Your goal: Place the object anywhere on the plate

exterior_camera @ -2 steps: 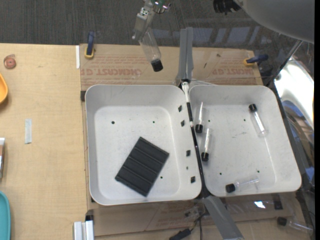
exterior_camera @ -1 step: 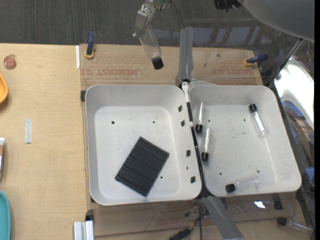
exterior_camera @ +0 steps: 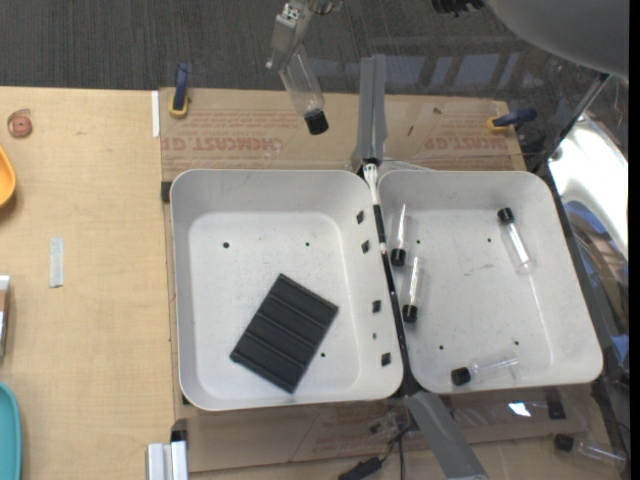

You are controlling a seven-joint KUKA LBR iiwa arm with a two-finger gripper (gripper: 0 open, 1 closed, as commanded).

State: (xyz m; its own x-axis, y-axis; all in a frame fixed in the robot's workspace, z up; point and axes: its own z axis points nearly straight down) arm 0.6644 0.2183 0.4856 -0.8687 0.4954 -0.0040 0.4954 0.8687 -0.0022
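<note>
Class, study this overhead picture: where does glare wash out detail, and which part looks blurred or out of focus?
Camera view: strong glare on the shiny surface at the right edge, beside the right bin; the grey arm at top right is a soft blur; the black ridged plate in the left bin is evenly lit and sharp.

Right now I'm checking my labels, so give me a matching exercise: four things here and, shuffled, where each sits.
Things:
1 black plate
2 far tube
3 tube pair
4 blue clamp

Places:
A right bin, by its left wall
B cardboard, left end
C left bin
D seen over the cardboard, beyond the left bin

Pairs: 1-C, 2-D, 3-A, 4-B
</note>
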